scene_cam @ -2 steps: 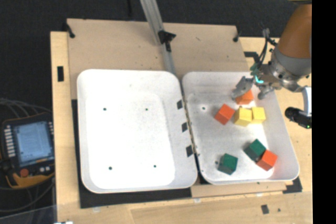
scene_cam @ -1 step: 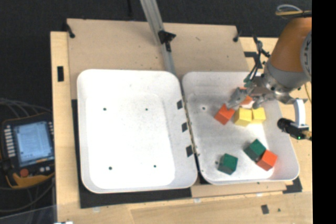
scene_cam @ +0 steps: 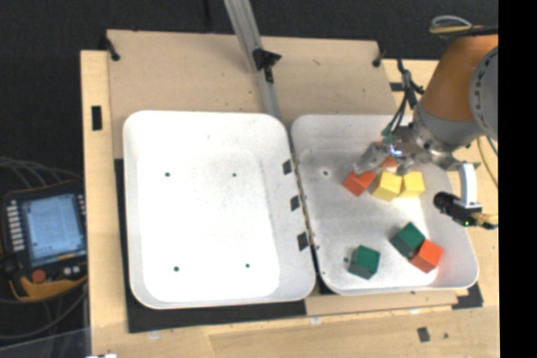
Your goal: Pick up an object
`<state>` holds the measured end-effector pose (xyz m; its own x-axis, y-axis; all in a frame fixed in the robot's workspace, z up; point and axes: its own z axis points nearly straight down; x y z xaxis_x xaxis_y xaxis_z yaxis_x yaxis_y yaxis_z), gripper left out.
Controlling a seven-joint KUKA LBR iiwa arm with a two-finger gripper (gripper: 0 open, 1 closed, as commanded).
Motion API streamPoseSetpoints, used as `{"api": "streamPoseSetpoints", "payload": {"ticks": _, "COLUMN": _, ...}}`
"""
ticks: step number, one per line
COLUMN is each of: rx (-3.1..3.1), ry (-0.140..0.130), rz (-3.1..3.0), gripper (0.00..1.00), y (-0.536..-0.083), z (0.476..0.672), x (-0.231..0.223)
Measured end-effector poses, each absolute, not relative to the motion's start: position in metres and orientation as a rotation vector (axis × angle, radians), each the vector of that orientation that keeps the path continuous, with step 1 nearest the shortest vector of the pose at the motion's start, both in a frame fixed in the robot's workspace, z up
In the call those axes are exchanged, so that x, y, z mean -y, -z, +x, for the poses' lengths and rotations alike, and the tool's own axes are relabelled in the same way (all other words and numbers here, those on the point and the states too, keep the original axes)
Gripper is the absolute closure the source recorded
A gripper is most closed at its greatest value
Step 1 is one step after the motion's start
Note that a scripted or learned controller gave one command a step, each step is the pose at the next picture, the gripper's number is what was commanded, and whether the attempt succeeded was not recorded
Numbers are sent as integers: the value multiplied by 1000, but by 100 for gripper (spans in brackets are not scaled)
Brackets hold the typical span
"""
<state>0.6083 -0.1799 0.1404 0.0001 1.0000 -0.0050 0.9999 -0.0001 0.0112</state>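
At the far left we see a handheld screen (scene_cam: 46, 235) on the dark floor, its cables cut off by the frame edge. Next comes the left bin (scene_cam: 201, 205), with wide open room across its floor. A metal pole (scene_cam: 243, 21) slants down from the top edge and ends at the gap between the 2 bins.

The right bin (scene_cam: 336, 147) holds 6 blocks. An orange block (scene_cam: 359, 181) lies in the upper middle, touching or just beside 2 yellow blocks (scene_cam: 398, 184) to its right. A green block (scene_cam: 364, 261) sits alone near the front rim, and another green block (scene_cam: 408, 238) touches an orange block (scene_cam: 426, 255) close to the right rim.

The gripper (scene_cam: 388, 157) hangs right over the orange and yellow cluster, partly hiding the yellow blocks. We cannot tell how far its fingers are spread, or whether anything sits between them. The arm (scene_cam: 457, 88) is cut off at the right.
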Motion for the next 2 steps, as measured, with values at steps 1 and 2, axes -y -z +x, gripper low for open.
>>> {"api": "streamPoseSetpoints", "payload": {"ticks": 1, "rx": -2212, "ry": -14, "rz": 2209, "gripper": 0, "y": -134, "z": 611, "x": 180}}
{"api": "streamPoseSetpoints", "payload": {"ticks": 2, "rx": -2209, "ry": -19, "rz": 2212, "gripper": 100, "y": -144, "z": 611, "x": 180}}
